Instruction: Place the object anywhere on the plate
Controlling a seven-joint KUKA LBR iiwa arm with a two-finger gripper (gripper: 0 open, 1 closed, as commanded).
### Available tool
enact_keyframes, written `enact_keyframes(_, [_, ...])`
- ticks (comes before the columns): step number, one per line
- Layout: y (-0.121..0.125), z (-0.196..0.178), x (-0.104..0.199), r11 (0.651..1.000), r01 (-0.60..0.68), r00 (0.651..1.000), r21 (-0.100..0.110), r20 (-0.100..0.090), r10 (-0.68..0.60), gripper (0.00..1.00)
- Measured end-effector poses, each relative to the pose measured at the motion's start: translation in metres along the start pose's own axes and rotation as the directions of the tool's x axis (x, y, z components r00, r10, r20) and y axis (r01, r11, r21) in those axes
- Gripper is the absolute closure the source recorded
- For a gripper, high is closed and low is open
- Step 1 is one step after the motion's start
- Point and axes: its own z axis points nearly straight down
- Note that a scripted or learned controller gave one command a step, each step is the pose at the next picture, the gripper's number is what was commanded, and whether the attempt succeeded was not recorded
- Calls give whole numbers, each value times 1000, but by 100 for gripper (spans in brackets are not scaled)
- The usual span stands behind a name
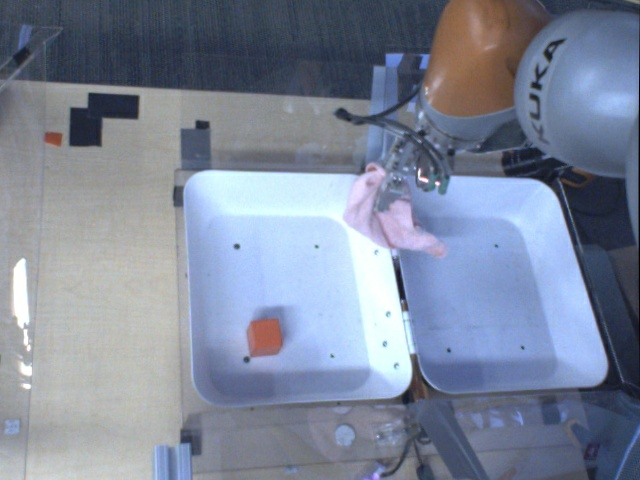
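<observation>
A crumpled pink cloth (388, 222) hangs from my gripper (398, 182) above the seam between the two bins, near their back edge. The fingers are shut on the cloth's upper part, and its lower end droops to the right over the right bin (500, 298). A small orange cube (265, 337) lies on the floor of the left bin (290, 258), toward its front left, well away from the gripper.
The arm's orange band and grey wrist (500, 48) loom over the back of the right bin. Black markers (100, 116) and a small orange tag (52, 139) lie on the wooden bench at the far left.
</observation>
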Motion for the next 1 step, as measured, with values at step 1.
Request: enact_keyframes(1, [40,1,19,968,249,968,-2,0,-249,100])
